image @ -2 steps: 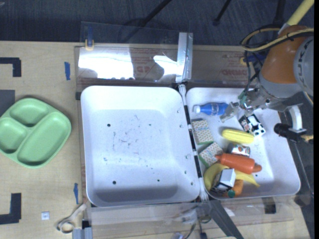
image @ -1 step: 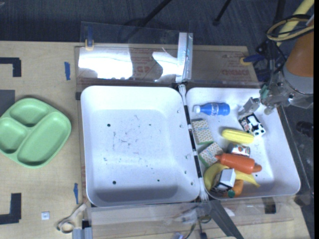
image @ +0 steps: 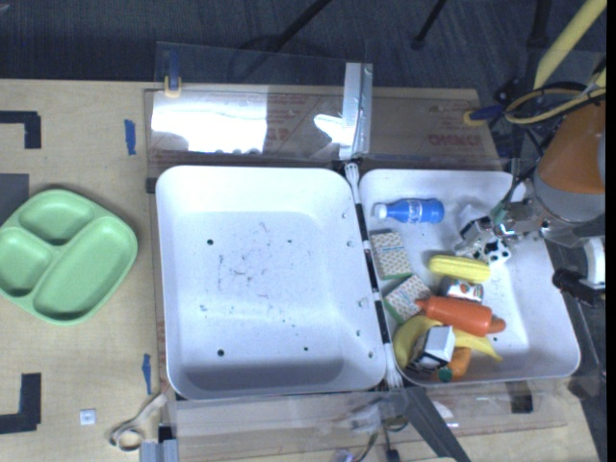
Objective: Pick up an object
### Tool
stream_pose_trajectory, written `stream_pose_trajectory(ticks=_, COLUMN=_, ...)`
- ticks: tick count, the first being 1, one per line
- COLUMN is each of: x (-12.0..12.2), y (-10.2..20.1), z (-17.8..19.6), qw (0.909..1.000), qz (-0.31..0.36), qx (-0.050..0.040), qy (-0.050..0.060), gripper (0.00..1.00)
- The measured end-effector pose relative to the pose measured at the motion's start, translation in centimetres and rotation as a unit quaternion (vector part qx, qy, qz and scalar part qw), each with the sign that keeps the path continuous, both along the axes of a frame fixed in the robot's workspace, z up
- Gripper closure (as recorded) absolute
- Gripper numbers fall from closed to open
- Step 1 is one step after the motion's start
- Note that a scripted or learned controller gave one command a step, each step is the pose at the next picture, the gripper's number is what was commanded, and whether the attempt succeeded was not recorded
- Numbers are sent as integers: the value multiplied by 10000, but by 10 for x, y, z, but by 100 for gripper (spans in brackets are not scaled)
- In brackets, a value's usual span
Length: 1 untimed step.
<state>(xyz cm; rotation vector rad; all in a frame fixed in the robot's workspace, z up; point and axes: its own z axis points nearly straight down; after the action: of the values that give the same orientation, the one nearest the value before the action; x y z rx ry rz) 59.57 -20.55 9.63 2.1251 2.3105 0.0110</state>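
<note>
The setting is a robotics laboratory workcell, not a home or shop. Indicators: a plywood bench (image: 87, 354) marked with black and blue tape pieces, two shallow white bins (image: 260, 277) mounted side by side with a clear acrylic panel (image: 255, 114) standing behind them, and a grey-and-orange industrial arm (image: 576, 166) at the right with loose cables. Black tripod legs (image: 443, 8) stand on grey carpet beyond the bench, and the right bin holds assorted toy food and small test objects (image: 448, 296), typical of a grasping test rig.
</note>
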Motion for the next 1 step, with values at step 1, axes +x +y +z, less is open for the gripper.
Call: stream_pose_trajectory(ticks=1, x=0, y=0, z=-1, qw=10000, qz=-1, qx=2, qy=6, gripper=0)
